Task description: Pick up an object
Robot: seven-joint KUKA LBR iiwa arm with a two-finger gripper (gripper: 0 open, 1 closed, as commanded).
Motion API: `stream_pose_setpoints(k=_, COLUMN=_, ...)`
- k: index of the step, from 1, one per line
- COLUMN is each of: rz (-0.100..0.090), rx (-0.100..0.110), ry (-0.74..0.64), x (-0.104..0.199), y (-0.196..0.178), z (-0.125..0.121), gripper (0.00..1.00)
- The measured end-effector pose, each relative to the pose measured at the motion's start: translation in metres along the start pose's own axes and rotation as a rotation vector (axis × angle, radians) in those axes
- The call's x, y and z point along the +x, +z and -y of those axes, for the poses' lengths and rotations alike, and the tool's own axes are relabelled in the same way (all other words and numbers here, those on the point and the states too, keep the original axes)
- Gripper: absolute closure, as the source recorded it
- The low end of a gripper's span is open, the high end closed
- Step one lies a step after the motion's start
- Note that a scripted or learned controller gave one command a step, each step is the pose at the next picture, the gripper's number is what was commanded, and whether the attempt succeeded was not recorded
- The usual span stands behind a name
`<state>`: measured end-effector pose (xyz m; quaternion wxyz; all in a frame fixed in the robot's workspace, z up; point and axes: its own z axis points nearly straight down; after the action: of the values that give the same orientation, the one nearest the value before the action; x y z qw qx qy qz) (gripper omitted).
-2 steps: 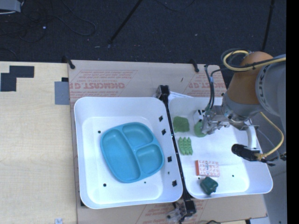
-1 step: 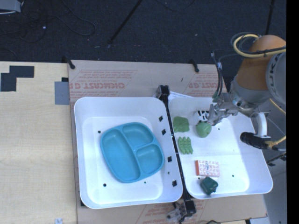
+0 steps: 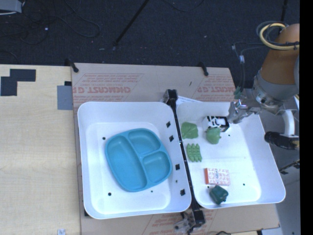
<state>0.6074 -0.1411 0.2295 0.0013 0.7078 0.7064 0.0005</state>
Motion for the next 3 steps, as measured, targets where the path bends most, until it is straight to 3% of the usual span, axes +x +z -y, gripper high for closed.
stream_pose_setpoints(k=1, rz=0.0, rx=-0.001, ry=-0.003, x=-0.001, y=-0.053, z=-0.001, gripper=1.0)
stream_pose_setpoints(k=3, rz=-0.003, rx=0.007, ry=-0.006, x=0.106, y=-0.033, z=-0.011, gripper=1.0)
